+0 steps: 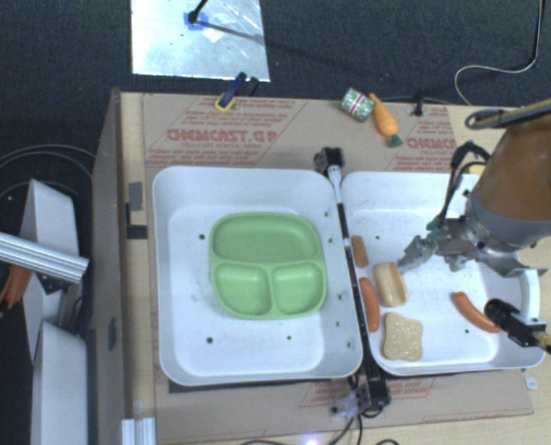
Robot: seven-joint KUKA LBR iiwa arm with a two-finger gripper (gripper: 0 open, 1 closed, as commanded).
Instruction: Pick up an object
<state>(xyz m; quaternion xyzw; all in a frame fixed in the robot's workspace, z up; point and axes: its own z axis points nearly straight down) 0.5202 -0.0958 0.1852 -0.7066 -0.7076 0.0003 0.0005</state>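
A: Reading from the left — what lies farthest from the jaws?

B: The green divided plate (266,276), alone in the left bin (178,276), well apart from the gripper (413,254).

A: And nearer?

B: In the right bin (396,197): a small brown piece (358,249) and a sausage (369,302) to the jaws' left, a bread roll (390,283) just below them, a toast slice (403,336) lower still, a second sausage (473,311) to their right.

A: Jaw state?

B: Seemingly parted, with nothing between them.

A: Progress?

B: Judged early: the gripper hangs near the roll; closing and lifting remain
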